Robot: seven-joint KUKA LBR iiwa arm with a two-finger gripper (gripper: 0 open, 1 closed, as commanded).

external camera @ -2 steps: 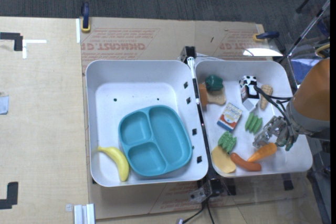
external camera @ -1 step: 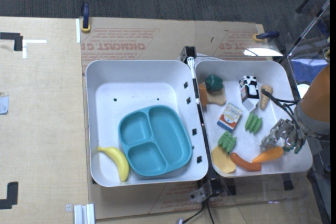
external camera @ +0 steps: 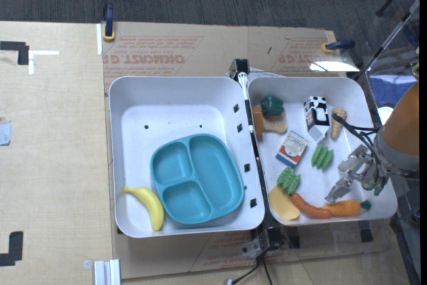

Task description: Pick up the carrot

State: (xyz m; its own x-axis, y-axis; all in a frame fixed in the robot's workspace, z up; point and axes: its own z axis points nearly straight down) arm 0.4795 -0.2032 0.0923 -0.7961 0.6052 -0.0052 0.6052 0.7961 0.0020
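Lowest in the frame, the carrot (external camera: 328, 209) lies along the right bin's (external camera: 377, 113) bottom wall. Just above it, the gripper (external camera: 341, 188) hangs open, empty; that wall could block one finger.

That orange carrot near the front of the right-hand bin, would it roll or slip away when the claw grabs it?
The carrot looks long, rounded and tapered, so it would probably roll or pivot if nudged. Its smooth toy-like surface may be slippery. It lies close to the bin's front wall, which might stop it. The gripper hovers just above it.
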